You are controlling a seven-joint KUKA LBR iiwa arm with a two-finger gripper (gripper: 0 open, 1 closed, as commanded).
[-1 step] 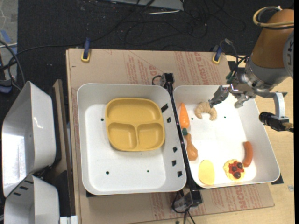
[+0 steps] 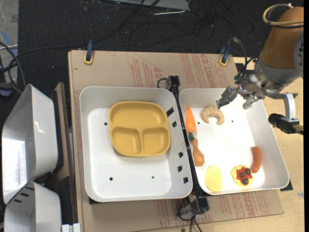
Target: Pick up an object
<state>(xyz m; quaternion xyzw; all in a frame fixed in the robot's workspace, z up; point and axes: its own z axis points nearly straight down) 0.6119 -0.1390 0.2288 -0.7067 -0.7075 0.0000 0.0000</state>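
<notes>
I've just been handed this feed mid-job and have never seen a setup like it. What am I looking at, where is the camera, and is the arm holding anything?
One fixed camera looks down at a slant on two white bins. The grey and orange arm reaches in from the right; its gripper is open above the right bin, holding nothing. That bin contains a croissant, a carrot, a chicken drumstick, a sausage, a yellow piece and a small pizza. The left bin holds a yellow divided plate.

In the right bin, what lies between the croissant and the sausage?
Nothing: in the camera view, the stretch from the croissant to the sausage is bare white floor of the right bin.
</notes>
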